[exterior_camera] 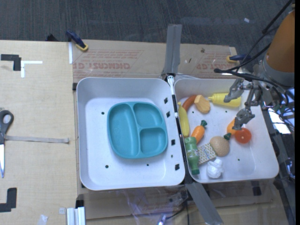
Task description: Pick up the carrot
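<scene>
The carrot (198, 131), small and orange with a green top, lies in the right bin (262, 170) near its left side, between a yellow banana (183, 119) and a brown potato-like lump (219, 146). My gripper (237, 106) hovers over the right half of the same bin, well to the right of the carrot and slightly farther back. Its two grey fingers stand open, with nothing between them. One fingertip (231, 95) is by a yellow bottle (224, 99); the other is just above an orange piece (233, 127) and a red tomato (243, 136).
The right bin also holds an orange-red sausage (189, 102), a tan chunk (202, 104), a green bottle (191, 153), a patterned packet (205, 153) and a white garlic (214, 169). A teal divided plate (138, 129) sits in the left bin (89, 139). Scissors (3, 125) lie far left.
</scene>
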You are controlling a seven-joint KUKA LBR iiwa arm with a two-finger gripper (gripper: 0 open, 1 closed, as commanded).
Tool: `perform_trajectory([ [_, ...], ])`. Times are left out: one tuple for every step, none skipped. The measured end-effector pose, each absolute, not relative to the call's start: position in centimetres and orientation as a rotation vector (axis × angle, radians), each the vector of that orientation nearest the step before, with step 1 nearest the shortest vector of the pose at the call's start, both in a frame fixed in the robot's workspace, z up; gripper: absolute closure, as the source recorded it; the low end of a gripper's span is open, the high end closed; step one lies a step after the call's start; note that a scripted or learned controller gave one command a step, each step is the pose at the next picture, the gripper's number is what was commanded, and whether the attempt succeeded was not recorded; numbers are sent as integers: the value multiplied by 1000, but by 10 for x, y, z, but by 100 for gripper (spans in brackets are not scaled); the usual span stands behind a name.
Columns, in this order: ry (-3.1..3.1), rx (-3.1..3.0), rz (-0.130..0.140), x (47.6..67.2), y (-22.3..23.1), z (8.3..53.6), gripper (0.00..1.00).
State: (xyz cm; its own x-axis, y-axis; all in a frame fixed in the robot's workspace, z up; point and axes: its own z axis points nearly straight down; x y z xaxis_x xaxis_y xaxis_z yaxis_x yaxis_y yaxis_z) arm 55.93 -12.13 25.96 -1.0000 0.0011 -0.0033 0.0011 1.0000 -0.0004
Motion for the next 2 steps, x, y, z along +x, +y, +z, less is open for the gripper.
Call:
perform_trajectory([
  [3135,114,-1,591,-92,93,0],
  [3075,633,0,579,-95,92,0],
])
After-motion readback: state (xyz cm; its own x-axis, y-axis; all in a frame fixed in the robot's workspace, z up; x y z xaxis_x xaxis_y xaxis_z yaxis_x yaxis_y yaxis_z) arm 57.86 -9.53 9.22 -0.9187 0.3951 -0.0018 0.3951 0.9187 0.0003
